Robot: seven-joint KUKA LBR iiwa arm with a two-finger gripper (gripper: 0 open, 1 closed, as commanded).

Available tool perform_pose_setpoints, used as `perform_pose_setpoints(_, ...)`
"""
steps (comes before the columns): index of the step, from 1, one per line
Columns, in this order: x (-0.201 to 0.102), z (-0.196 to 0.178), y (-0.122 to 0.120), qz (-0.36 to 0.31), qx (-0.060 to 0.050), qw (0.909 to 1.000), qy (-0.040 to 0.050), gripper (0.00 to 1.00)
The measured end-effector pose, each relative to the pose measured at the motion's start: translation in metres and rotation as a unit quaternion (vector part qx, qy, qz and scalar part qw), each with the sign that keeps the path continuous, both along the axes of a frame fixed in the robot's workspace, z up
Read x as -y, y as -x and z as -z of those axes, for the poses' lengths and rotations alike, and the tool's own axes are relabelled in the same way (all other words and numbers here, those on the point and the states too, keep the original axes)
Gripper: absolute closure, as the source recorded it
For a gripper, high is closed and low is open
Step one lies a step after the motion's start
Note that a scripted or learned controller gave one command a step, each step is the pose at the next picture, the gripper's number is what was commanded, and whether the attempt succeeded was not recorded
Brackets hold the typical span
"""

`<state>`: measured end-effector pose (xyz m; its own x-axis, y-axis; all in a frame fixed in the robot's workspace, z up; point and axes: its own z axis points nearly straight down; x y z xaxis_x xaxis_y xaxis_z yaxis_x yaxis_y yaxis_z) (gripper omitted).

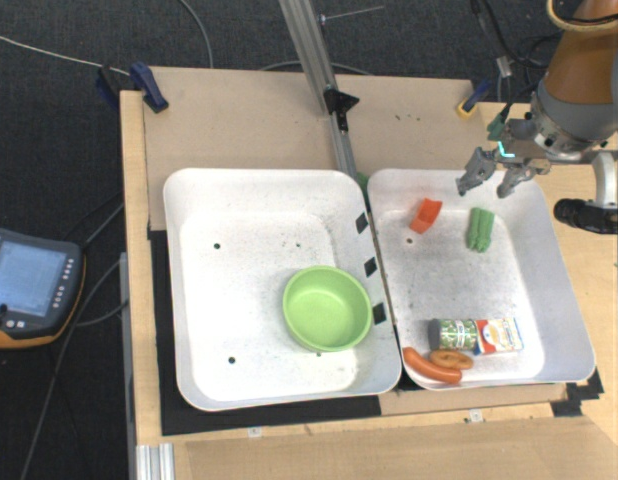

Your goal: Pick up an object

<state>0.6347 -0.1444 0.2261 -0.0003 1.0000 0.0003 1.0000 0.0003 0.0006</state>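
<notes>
My fingers (495, 180) are spread open and empty, hovering over the far edge of the right bin (559, 258). The green block (479, 229) lies just below them, orange block (426, 214) beside it. Nothing picked yet; the whole grab remains.

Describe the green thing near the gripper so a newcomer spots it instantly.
Look in the right bin, toward its far end, just below the gripper. The green block lies there, right of a small orange block; it is the bin's only all-green, elongated piece.
</notes>
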Motion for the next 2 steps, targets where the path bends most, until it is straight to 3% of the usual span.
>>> perform_pose_setpoints(1, 0.0, 0.0, 0.0, 0.0, 0.0, 1.0, 0.0, 0.0)
perform_pose_setpoints(2, -0.001, 0.044, -0.005, 0.0, -0.002, 1.0, -0.0002, 0.0)
